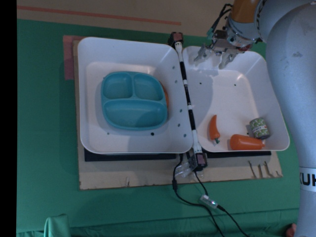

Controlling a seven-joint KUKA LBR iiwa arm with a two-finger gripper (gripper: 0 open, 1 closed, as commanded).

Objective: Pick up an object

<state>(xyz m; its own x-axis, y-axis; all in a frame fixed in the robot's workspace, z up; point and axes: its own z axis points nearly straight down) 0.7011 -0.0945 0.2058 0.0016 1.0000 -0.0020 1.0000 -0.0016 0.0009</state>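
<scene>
Right bin (232, 90): gripper (214, 58) at its far rim, jaws spread, nothing between. Near end: orange pepper (214, 128), orange carrot-like piece (245, 142), small can (259, 128). Left bin (91, 90): teal divided plate (133, 101).

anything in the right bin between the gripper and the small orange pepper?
No. In the camera view, only bare white floor of the right bin lies between the gripper at its far edge and the small orange pepper.

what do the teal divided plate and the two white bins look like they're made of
The teal three-compartment divided plate looks like moulded plastic with a smooth satin finish: uniform colour, rounded ridges, soft sheen. The left shallow white bin and the right shallow white bin also look like thin formed plastic, glossy, with rounded corners and soft reflections, though coated metal can't be ruled out.
</scene>
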